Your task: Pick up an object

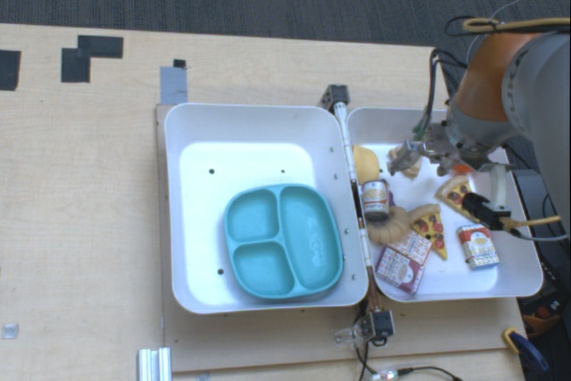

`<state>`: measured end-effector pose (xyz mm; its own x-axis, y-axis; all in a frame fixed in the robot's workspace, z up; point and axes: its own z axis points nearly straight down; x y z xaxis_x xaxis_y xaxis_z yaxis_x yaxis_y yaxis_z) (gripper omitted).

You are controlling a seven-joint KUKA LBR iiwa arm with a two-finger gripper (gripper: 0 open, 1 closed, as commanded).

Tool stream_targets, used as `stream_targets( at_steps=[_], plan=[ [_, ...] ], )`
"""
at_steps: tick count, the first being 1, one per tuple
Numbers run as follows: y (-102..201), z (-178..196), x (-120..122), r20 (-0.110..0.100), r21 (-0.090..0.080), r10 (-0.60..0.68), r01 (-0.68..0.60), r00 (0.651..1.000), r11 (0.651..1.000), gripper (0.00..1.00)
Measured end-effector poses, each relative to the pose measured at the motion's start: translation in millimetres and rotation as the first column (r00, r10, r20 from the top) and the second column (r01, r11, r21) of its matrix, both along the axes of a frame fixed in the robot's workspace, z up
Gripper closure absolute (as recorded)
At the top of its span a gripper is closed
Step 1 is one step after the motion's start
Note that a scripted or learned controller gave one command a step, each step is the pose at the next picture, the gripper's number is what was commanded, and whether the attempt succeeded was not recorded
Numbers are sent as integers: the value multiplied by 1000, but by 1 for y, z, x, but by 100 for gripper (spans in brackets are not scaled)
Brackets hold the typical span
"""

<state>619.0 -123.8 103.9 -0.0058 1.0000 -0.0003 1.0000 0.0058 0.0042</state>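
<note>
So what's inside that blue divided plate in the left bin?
The blue divided plate shows three bare compartments, nothing in them. The bin floor underneath it is covered.

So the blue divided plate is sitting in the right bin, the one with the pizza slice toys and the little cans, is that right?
Not quite. The camera view shows the blue divided plate in the left bin, by itself. The pizza slice toys and the little cans are in the right bin, as you said.
</note>
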Motion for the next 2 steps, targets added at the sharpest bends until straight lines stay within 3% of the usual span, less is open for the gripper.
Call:
stream_targets(
  at_steps=[1,2],
  plan=[
    [1,11,1,2,-1,6,-6,1000,1000,100],
    [1,10,1,2,-1,6,-6,1000,1000,0]
  ],
)
